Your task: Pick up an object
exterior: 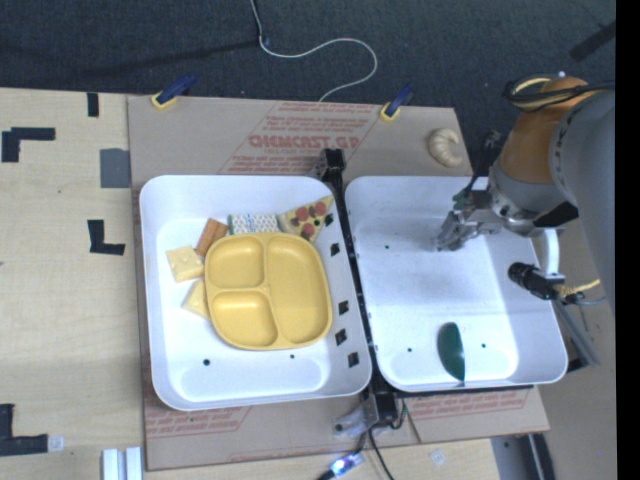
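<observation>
Camera view, slanting down on the bench: the grey two-finger gripper (pixel 455 233) hangs low over the upper part of the right-hand shallow white plastic bin (pixel 400 278), w/ the grey arm and its orange band (pixel 530 143) behind it at about 1 o'clock. Nothing shows between its tips; whether they are spread or closed can't be told, as the metal blurs into one small dark cluster.

Nearest candidate for the pick: a dark green, flat, leaf-shaped item (pixel 452 352) lying at 6 o'clock from the gripper, near the bin's front wall, well apart from the tool. Judged thin, light and probably soft, so a pinch across its narrow middle looks best; lying flat, it may slip.

At 9 o'clock, the left white bin (pixel 165 208) holds a yellow three-compartment plastic plate (pixel 268 290), stiff and light but wide, w/ small food-like pieces (pixel 185 263) tucked partly under its upper-left rim, too small to identify.
</observation>
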Motion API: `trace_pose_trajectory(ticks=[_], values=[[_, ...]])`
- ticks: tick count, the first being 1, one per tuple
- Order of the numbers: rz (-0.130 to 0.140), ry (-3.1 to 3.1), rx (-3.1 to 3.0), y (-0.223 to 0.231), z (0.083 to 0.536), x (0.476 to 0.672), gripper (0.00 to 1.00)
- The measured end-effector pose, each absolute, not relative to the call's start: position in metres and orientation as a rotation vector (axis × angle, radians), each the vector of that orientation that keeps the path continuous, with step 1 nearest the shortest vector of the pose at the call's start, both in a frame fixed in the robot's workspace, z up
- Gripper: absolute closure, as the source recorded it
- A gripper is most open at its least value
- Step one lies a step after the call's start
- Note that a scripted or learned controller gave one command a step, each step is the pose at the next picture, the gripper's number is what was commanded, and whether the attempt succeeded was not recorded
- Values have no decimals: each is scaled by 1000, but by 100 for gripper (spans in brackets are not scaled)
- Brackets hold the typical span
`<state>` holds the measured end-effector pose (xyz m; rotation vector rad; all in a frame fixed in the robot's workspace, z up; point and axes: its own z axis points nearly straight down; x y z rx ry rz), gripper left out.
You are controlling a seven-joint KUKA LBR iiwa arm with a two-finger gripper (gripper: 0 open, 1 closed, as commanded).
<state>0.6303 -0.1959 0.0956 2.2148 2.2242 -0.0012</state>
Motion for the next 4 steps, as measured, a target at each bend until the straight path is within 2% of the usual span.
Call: trace_pose_trajectory(ticks=[2, 3, 4], values=[[3, 2221, 2215, -209, 198, 628, 100], [3, 2222, 2217, -208, 226, 630, 100], [3, 2229, 2214, -157, 233, 641, 100]])
